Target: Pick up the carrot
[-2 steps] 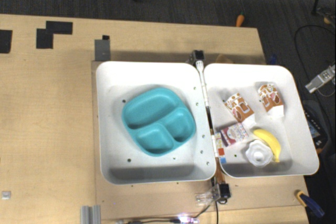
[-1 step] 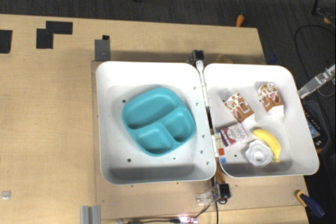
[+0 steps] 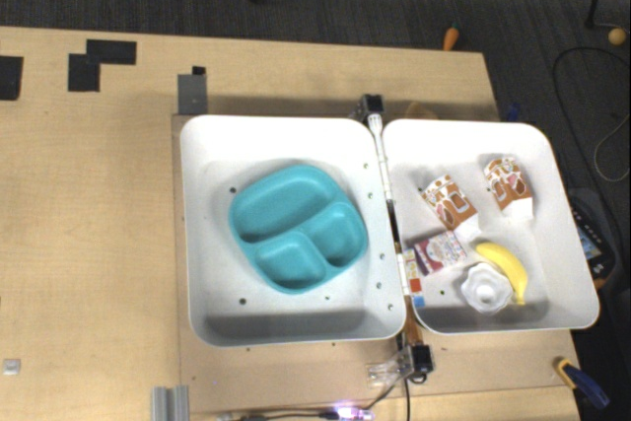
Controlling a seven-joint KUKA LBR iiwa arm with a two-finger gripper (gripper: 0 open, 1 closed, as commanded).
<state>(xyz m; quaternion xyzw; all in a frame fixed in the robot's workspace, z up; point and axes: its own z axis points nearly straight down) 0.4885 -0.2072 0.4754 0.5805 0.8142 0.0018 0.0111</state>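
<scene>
Carrot pick: gripper state cannot be told. Carrot position cannot be told either; small orange object (image 3: 451, 37) is seen at far edge of bench (image 3: 99, 212). Banana (image 3: 503, 266) is seen in right bin (image 3: 552, 163), teal tray (image 3: 296, 227) in left bin (image 3: 207, 212).

I see the left bin (image 3: 212, 311) mostly taken by a teal divided tray (image 3: 296, 227), with open floor only around its edges. The right bin (image 3: 567, 306) is crowded: two brown snack packets (image 3: 449, 200) (image 3: 507, 182), a small carton (image 3: 439, 251), and a banana (image 3: 505, 266) touching a white cup (image 3: 485, 289). I've got bare floor at its far corners and right side.
</scene>
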